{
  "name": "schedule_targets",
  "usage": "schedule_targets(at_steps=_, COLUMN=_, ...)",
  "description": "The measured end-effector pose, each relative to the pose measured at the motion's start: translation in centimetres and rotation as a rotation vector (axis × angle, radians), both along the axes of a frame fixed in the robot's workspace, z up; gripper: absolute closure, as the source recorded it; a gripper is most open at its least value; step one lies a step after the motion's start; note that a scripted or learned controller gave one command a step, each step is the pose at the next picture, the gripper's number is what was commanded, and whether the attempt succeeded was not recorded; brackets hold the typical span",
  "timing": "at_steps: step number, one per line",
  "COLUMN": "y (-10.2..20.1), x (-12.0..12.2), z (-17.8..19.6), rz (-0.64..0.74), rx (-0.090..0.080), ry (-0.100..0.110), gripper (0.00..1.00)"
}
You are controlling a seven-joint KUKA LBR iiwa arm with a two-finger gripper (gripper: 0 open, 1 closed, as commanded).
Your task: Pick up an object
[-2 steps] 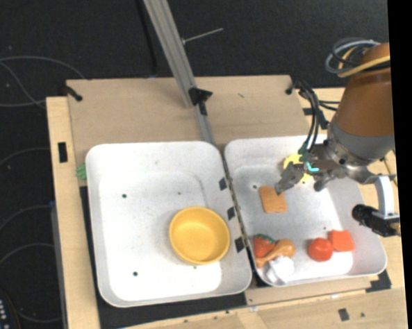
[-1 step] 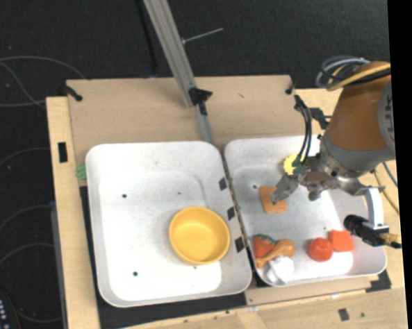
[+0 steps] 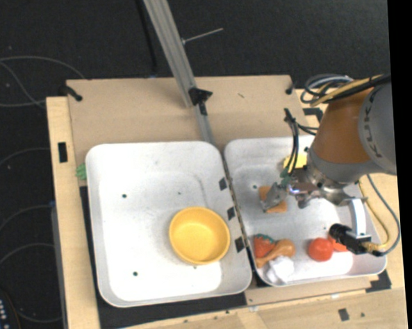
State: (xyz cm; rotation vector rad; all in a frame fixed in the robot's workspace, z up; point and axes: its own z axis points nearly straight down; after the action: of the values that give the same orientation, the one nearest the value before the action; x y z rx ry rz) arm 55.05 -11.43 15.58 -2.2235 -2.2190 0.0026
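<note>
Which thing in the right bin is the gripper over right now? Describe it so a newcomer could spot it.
Start at the right bin, the one the arm reaches into. Near its middle, under the gripper, lies a small orange item. It sits apart from the red object and the red, tan and white cluster along the bin's near edge.

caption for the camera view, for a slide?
Gripper low over an orange item in the right bin; yellow bowl in the left bin.

We take this for a robotics lab: a bench (image 3: 154,108) on dark floor, loose cables (image 3: 6,75), two white bins (image 3: 123,172).
</note>
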Motion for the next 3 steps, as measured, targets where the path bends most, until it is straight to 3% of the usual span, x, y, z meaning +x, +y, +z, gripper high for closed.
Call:
schedule_targets(at_steps=1, y=-0.2, x=-0.1, z=-5.3, rz=0.000, rx=-0.001, ry=0.003, gripper=0.00)
schedule_targets(at_steps=2, y=-0.1, x=0.1, z=-3.9, rz=-0.005, rx=0.002, ry=-0.006, gripper=1.00)
schedule_targets(at_steps=3, y=0.4, x=-0.3, z=2.0, rz=0.005, rx=0.000, ry=-0.009, gripper=1.00)
